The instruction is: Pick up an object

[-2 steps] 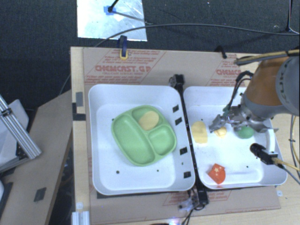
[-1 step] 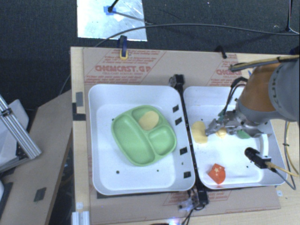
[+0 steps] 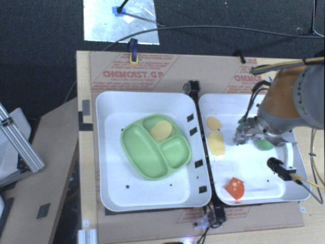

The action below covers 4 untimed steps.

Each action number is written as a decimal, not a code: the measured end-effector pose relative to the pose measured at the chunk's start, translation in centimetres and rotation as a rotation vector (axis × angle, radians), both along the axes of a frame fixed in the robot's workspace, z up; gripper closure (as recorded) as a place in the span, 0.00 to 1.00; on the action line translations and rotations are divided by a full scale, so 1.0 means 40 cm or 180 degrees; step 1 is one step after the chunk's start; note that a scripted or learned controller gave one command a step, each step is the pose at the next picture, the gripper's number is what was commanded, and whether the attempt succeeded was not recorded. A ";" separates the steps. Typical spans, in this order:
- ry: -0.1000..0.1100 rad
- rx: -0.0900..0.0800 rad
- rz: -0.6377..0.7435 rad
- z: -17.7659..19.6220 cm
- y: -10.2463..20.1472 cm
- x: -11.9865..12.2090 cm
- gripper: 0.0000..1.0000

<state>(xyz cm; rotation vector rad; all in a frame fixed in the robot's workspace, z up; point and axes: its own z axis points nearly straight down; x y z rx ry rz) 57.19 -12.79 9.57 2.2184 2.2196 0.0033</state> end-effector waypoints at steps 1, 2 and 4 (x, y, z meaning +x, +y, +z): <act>-0.0012 -0.0002 0.0010 0.162 0.001 0.008 1.00; -0.0009 -0.0002 0.0013 0.279 -0.004 0.030 1.00; 0.0015 0.0007 0.0026 0.375 0.130 -0.008 1.00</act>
